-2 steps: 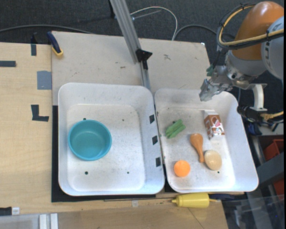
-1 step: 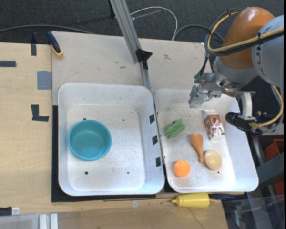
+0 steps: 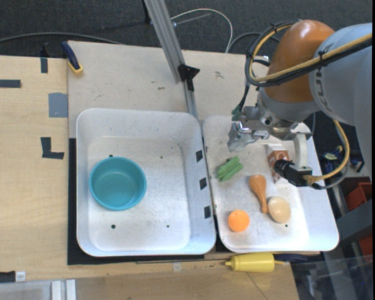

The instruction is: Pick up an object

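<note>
My gripper (image 3: 235,140) hangs over the back part of the right bin (image 3: 312,230), its fingertips just above and behind a green ridged object (image 3: 229,168). Nothing shows between the fingers. An orange ball (image 3: 238,220) lies near the bin's front. A tan drumstick-shaped toy (image 3: 259,190) and a cream egg-shaped object (image 3: 279,209) lie to its right. A brown and white object (image 3: 279,161) sits by the arm's cable at the right side.
A blue bowl (image 3: 117,182) stands in the left bin (image 3: 94,124). A yellow object (image 3: 252,262) lies on the bench in front of the right bin. A grey metal pole (image 3: 169,33) slants down to the bins' shared rim. Cables loop around the wrist.
</note>
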You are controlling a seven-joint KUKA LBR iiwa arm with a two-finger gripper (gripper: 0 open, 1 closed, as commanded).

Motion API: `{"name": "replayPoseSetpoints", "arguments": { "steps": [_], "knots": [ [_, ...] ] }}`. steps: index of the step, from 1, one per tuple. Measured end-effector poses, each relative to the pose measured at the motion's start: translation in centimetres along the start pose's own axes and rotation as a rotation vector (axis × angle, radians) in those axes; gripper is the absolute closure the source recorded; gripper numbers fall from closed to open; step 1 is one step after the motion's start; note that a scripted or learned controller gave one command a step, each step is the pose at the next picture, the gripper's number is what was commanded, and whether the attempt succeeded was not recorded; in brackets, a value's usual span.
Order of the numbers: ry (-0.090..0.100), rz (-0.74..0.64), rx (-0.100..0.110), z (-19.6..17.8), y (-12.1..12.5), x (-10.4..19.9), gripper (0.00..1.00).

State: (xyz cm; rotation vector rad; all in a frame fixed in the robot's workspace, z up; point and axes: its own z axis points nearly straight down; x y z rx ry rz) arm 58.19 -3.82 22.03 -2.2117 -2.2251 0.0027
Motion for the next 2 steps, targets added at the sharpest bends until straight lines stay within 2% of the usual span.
{"name": "replayPoseSetpoints", "arguments": {
  "steps": [1,2],
  "knots": [
    [0.0,-0.001,-0.002,-1.0,-1.0,4.7,1.0],
    [-0.001,-0.001,0.001,0.2,-2.5,10.2,1.0]
  ]
}}
